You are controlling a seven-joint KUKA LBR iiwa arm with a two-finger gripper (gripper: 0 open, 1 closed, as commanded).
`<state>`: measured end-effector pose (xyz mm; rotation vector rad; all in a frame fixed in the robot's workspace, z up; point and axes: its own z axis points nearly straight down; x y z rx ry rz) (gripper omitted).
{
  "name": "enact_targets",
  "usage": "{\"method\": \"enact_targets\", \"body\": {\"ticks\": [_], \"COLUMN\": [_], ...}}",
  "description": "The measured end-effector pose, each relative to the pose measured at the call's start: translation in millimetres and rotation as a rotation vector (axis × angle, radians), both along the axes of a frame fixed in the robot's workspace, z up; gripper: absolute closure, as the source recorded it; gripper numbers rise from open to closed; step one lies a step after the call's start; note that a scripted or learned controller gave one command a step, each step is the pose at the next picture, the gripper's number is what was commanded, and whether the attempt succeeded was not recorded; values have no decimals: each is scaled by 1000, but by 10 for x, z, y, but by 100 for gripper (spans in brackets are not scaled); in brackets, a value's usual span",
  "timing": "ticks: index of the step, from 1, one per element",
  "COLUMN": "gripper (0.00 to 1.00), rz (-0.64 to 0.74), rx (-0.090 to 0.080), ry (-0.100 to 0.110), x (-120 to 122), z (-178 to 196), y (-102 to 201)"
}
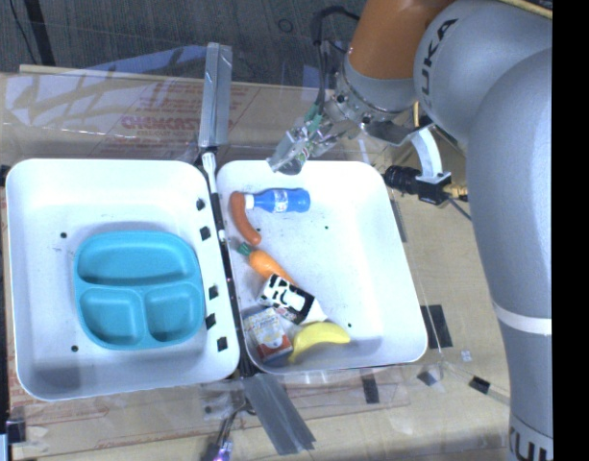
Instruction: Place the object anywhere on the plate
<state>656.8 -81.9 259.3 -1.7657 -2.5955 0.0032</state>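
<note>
No object is picked yet: the bottle (280,200) lies just below the claw (296,150) in the right bin (371,257), with sausage (241,215), carrot (267,261) and banana (320,339) further below. The plate (138,289) sits far left in the left bin (35,257). Whether the claw is parted I cannot tell; I judge a descent and grasp come next.

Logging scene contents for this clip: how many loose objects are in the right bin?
6: blue bottle near the back, sausage and carrot along the left wall, black-and-white item, packet and banana at front. Smaller ones may hide underneath.
</note>
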Motion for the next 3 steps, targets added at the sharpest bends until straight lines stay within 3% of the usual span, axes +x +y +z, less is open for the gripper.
{"method": "enact_targets", "body": {"ticks": [1,2,3], "gripper": [100,100,0], "rz": [-72,-72,-73], "rx": [0,-1,-1], "ry": [0,4,2], "x": [-916,-1469,-1466], "z": [-45,-681,-678], "y": [683,1327,1321]}}
